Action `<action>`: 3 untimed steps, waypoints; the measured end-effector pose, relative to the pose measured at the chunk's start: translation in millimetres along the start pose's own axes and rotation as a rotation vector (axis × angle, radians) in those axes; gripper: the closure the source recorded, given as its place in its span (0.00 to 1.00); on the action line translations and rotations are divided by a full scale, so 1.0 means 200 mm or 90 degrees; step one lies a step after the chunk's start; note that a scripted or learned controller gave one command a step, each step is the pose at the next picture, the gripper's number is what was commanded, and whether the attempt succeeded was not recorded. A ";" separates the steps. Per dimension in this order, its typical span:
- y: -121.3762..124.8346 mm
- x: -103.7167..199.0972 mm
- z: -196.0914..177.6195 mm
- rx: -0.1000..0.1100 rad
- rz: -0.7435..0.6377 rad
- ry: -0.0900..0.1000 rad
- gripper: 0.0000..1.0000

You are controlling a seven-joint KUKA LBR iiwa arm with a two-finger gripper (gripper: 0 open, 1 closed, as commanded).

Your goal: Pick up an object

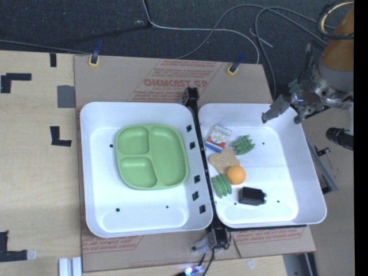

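claw [286, 109] hangs over the far right corner of the right bin [299, 171], and i can't tell from here how its jaws stand. nothing sits between them. the objects cluster along that bin's left wall: a small snack packet [219, 137], green toy [243, 144], cracker [222, 160], orange ball [236, 174], black block [252, 196]. they lie leftward and nearer from the claw, the green toy closest.

Dark carpet [69, 10] lying beyond the bench, cables [190, 25] trailing across it, cardboard sheet [172, 79] sitting over pale wooden benchtop [34, 171]
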State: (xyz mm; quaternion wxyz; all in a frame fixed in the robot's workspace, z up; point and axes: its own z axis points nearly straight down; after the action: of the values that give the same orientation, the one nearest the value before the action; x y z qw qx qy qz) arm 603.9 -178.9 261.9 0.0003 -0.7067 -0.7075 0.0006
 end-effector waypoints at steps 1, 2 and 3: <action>-0.03 -0.03 0.24 0.003 0.001 0.000 0.00; -0.06 -0.03 0.55 0.003 0.000 0.000 0.00; -0.02 -0.02 0.84 0.001 0.000 0.000 0.00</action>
State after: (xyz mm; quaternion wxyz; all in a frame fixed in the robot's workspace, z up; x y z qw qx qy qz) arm 600.2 -183.6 92.9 0.0014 -0.7065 -0.7077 0.0012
